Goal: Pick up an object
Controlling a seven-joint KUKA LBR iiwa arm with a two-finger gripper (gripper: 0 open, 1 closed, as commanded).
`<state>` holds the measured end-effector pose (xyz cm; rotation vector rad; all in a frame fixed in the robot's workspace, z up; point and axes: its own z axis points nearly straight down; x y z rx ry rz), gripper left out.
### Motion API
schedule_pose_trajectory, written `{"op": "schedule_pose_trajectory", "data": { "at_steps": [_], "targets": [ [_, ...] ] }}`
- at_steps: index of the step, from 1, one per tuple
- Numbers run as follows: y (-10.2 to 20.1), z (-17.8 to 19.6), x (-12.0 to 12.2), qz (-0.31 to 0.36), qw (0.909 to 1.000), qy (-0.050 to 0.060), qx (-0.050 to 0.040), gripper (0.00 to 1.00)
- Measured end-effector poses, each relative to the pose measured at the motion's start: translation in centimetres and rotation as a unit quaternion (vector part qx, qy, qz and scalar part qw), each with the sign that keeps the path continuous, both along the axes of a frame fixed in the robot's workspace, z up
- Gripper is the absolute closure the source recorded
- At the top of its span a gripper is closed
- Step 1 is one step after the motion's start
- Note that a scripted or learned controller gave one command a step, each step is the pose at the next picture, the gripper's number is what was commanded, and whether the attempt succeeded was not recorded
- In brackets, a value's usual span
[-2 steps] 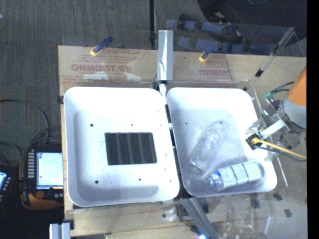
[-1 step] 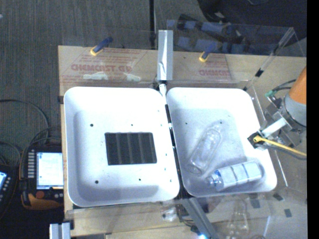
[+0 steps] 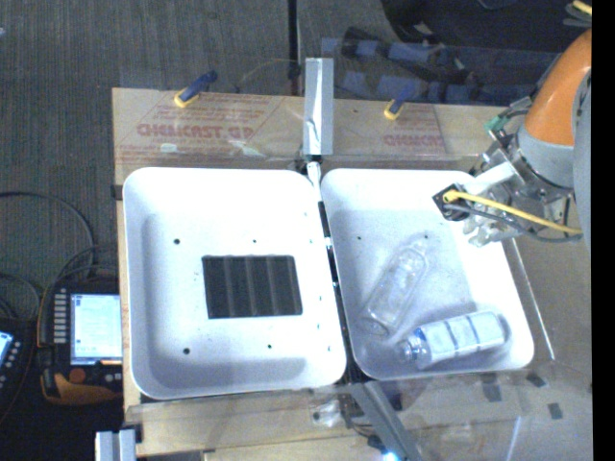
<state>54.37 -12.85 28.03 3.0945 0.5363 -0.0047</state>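
Two white bins side by side on desk (image 3: 216,131), touching along inner rims: left bin (image 3: 144,257), right bin (image 3: 384,185)

Left bin: one dark ribbed panel (image 3: 252,285), flat on the floor, roughly in the middle, well apart from every wall.

Right bin: two bottles, both lying down.
- Clear bottle (image 3: 396,281), near the middle, slanted, one end toward the upper right and the other toward the lower left.
- Labelled bottle (image 3: 456,339), white wrap round its body, in the lower right part of the bin, close along the near wall, cap end toward the left.
- Lower end of the clear bottle just beside the cap end of the labelled one; touching or apart, cannot tell.

Pincer (image 3: 476,221) over the upper right corner of the right bin, above the rim there, well apart from both bottles. Open or closed: cannot tell, too small and cluttered to read. Nothing visibly gripped.

Thin yellow rod (image 3: 519,214) slanting across the pincer, from a small black part at the left down toward the right.

Arm (image 3: 562,113) entering from the right, orange band above grey wrist.

Beyond the bins: two yellow clamps (image 3: 195,87) (image 3: 394,109) on the far edge of the desk, metal post (image 3: 315,113) upright between them. Handheld screen unit (image 3: 91,327) on the floor, left of the left bin
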Motion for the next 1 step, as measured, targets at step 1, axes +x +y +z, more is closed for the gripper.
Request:
{"op": "schedule_pose_trajectory", "data": {
  "at_steps": [1],
  "targets": [
    [1.97, 0.7, -3.3, 0.158, 0.9874, 0.001, 0.0005, 1.0]
  ]
}}
